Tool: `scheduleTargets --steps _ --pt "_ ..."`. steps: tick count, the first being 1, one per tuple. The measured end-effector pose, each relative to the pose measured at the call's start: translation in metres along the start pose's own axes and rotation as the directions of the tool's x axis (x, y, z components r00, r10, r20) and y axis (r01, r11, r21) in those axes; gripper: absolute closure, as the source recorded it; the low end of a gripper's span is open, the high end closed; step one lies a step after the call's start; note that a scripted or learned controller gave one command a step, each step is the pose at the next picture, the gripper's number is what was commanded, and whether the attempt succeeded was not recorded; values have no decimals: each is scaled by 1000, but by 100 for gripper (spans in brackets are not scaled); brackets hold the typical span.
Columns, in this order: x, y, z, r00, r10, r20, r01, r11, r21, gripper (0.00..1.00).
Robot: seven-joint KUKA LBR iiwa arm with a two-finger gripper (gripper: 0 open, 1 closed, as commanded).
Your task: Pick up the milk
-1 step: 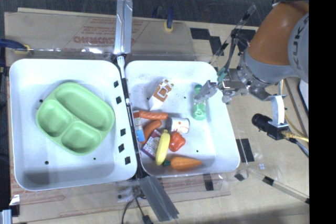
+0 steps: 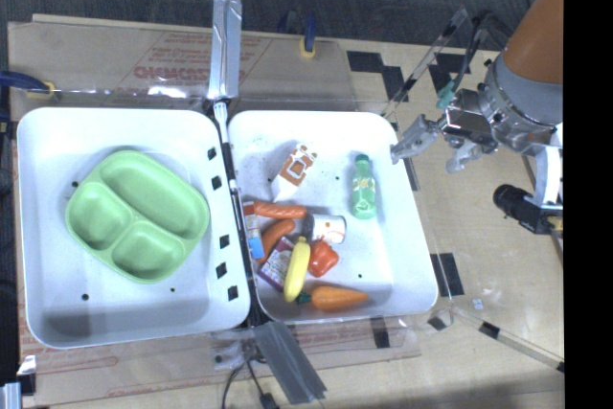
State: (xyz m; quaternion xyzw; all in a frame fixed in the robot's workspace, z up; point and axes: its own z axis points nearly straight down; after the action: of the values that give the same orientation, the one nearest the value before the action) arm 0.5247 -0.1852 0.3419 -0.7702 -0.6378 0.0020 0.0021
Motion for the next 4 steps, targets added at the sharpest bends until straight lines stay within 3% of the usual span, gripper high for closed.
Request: scheduleTargets --steps 1,2,3,4 --pt "-22 -40 84 998 66 0 -66 998 5 0" --pt "49 -56 250 984 -180 -1 180 984 -5 0" --pt "82 -60 249 908 -420 5 420 908 -10 0" --pt "110 -22 129 655 -756 1 756 655 0 0"
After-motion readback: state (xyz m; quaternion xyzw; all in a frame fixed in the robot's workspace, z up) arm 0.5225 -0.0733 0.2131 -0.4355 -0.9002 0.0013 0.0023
